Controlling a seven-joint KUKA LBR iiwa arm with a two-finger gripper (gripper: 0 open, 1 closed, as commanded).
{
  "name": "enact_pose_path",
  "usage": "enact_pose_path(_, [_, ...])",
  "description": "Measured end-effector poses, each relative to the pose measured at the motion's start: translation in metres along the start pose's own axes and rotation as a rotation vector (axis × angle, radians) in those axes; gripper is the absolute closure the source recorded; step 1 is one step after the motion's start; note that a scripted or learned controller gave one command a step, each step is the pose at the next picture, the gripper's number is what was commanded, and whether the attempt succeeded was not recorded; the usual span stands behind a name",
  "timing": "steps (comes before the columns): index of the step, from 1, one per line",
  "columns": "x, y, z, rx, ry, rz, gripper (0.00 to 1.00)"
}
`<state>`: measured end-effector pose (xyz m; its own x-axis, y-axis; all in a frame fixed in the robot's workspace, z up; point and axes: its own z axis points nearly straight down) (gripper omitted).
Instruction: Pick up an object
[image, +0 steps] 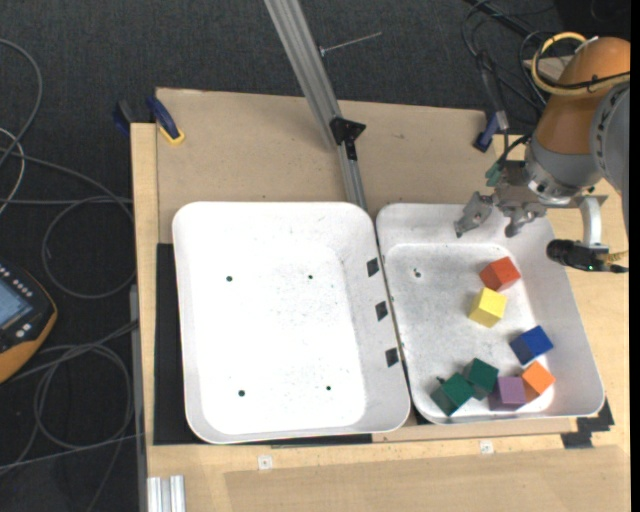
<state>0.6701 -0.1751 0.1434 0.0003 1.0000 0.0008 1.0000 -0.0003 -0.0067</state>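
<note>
My gripper (492, 221) hangs over the far edge of the right bin (430, 300), its two fingers spread open with nothing between them. Below it, nearer the camera, lie a red block (500, 273) and a yellow block (487, 307). Further toward the front right sit a blue block (531, 343) and an orange block (538, 378). A purple block (511, 391) and two dark green blocks (468, 385) crowd the bin's near edge. The red block is the closest to the gripper, a short way to the front of it.
The left bin (270, 320) lies beside the right one, with black clips on the shared edge. A slanted metal rail (318, 90) crosses the back of the bench. Blue clamps sit at the bench's back corners. Cables trail on the floor at left.
</note>
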Motion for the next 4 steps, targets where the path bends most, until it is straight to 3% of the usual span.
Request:
enact_pose_path(1, [0.001,0.000,0.047,-0.002,0.000,-0.001,0.00])
enact_pose_path(2, [0.001,0.002,0.031,-0.010,-0.003,-0.003,1.00])
enact_pose_path(4, [0.015,0.006,-0.074,-0.015,-0.002,-0.002,1.00])
